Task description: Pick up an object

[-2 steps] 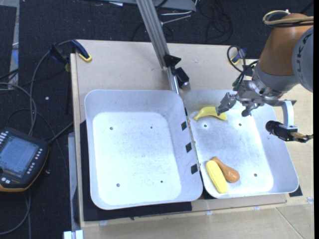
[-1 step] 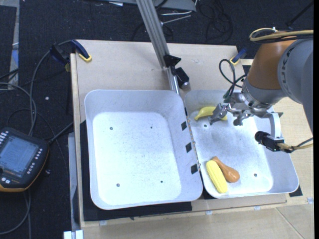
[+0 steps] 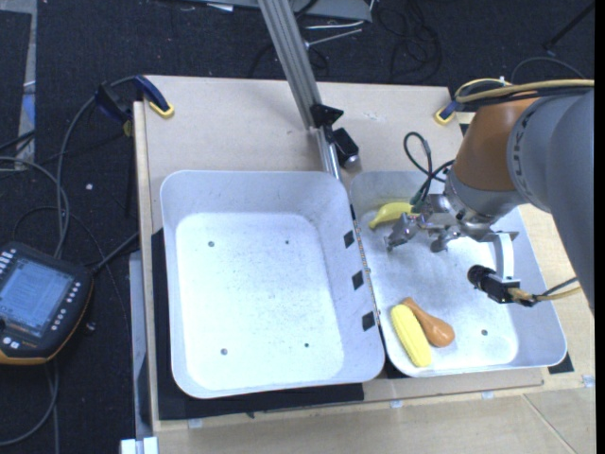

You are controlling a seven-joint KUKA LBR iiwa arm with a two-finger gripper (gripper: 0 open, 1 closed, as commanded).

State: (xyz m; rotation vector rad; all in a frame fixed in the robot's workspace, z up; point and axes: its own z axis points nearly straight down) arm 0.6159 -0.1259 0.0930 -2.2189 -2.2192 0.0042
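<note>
1. Banana (image 3: 389,215) is the nearest thing to pick: a small yellow curved piece lying at the far left of the right bin (image 3: 529,348), close against the wall it shares with the left bin (image 3: 189,197).
2. Gripper (image 3: 416,235) hangs just right of the banana and very close to it; whether the two touch cannot be told. Its fingers look spread apart, with nothing seen between them.
3. Handling, as a guess: the banana looks like a light toy, smooth and probably a little slippery. Its curve means a grasp across the middle, the narrow way, should hold better than one at a tapering tip.
4. Corn (image 3: 411,337), a yellow block, and an orange pear (image 3: 433,326) lie touching each other near the front of the same bin, well apart from the gripper. Both seem light; being pressed together, they leave little gap for a finger on the shared side.
5. Edges: the bin wall just beside the banana leaves scant room for a finger on that side; the slanted metal pole (image 3: 302,83) stands close behind.
6. Room: the middle of the right bin is bare, so approaching from there looks safest.
</note>
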